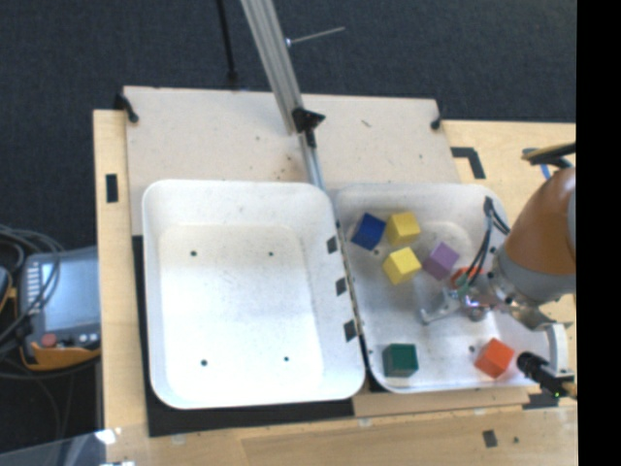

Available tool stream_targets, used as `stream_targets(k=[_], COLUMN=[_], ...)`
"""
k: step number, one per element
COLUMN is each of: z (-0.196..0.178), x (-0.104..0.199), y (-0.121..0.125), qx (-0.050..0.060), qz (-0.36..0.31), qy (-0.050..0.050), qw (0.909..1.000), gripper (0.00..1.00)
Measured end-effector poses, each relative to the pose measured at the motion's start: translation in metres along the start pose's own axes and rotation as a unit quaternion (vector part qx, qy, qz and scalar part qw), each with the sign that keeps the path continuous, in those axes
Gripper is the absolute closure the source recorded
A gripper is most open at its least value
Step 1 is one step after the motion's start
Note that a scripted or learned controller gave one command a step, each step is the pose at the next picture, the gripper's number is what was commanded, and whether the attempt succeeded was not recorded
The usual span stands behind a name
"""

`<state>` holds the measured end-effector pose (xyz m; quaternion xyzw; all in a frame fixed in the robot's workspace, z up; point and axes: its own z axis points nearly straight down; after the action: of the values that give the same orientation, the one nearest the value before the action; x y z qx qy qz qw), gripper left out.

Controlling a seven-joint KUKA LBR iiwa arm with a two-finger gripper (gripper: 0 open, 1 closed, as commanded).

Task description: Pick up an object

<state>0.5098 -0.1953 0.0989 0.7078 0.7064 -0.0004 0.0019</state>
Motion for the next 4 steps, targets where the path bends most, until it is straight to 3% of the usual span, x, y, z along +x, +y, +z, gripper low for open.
stream_targets(k=[1,3,4], z=[-0.012,-0.124,-0.135], x=[-0.001,-0.011,-0.012], y=[0.002,-0.004,-0.003], qx=[-0.003,-0.003,0.000], qz=[0.004,-0.003,-0.003], qy=[0.001,0.000,0.001], qw=[1.0000,1.0000,1.0000], gripper=[1.00,1.00,1.00])
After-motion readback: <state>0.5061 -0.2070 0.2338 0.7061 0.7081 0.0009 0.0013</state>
